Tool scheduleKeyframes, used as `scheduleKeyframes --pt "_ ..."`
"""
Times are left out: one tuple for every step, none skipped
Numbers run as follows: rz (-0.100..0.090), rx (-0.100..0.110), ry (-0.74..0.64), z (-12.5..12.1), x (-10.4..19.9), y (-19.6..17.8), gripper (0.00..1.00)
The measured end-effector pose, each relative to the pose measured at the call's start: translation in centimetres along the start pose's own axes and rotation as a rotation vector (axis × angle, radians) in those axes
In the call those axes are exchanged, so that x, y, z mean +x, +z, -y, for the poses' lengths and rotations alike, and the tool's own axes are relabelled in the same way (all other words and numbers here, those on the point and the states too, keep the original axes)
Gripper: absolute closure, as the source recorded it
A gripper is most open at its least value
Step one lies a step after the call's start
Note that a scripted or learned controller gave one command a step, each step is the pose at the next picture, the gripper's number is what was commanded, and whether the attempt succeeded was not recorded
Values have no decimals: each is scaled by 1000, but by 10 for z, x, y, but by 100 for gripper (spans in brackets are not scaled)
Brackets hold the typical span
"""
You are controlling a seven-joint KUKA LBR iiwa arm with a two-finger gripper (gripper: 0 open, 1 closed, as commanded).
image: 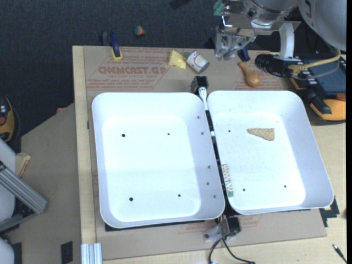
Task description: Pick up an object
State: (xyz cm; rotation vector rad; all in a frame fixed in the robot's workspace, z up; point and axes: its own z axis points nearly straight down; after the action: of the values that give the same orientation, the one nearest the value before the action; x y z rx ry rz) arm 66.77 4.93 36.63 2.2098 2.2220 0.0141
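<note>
Wedge (pixel 262 133) lies in right bin (pixel 308 147), claw (pixel 231 51) blurred.

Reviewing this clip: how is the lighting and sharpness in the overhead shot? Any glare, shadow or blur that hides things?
Camera view: the left bin is bright, near blown-out, with soft shading toward its lower half; the right bin shows fine speckle, and its tan wedge-shaped piece reads clearly; the gripper at the top edge is soft and cluttered; the dark floor is dim and grainy.

Bright, even overhead light, soft shadows inside the white bins (pixel 104 114), slightly grainy, mildly soft focus.
</note>
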Motion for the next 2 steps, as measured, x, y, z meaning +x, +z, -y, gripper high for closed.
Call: scheduleKeyframes --pt "7 5 16 2 -123 -17 100" --pt "-1 18 -1 13 -46 24 100"
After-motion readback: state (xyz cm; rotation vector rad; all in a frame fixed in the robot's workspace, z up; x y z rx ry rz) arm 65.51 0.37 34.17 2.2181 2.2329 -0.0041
